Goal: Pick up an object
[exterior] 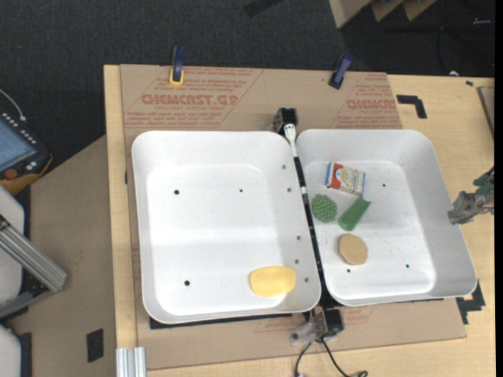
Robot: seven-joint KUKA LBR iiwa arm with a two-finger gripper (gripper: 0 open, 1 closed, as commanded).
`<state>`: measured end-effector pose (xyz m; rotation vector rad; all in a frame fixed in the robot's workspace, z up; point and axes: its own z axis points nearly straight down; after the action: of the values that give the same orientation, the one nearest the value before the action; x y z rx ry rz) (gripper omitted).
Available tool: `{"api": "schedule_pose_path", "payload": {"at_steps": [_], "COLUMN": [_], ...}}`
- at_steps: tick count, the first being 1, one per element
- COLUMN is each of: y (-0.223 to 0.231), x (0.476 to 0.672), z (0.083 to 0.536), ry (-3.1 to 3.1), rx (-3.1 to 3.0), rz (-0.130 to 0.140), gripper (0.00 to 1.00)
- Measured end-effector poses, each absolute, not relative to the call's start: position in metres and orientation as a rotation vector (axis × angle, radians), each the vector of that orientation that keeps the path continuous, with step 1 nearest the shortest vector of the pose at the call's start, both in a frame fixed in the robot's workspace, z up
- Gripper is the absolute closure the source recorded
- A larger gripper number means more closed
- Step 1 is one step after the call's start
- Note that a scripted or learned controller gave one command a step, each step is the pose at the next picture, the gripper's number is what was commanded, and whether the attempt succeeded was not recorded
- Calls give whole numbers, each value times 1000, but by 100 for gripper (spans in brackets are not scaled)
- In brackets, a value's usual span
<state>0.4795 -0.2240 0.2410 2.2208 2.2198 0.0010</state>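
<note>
A yellow oval object [273, 281] is seen in the left bin [157, 163], well apart from the gripper [470, 205]. Nearer it, in the right bin [424, 155], a green disc [324, 207], small carton [345, 179], green block [354, 213] and tan disc [353, 250] are clustered. The gripper is poised at that bin's right rim; its state cannot be told.

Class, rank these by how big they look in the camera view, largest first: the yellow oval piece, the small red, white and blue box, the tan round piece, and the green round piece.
1. yellow oval piece
2. red, white and blue box
3. tan round piece
4. green round piece
The box and the tan piece look close in size, so their order is unsure.
</note>
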Motion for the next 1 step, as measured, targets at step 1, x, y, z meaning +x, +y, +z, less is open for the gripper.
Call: {"api": "schedule_pose_path", "payload": {"at_steps": [1], "y": [-224], "x": [480], "z": [241], "ry": [2220], "rx": [2221], "rz": [1], "gripper": [100]}}
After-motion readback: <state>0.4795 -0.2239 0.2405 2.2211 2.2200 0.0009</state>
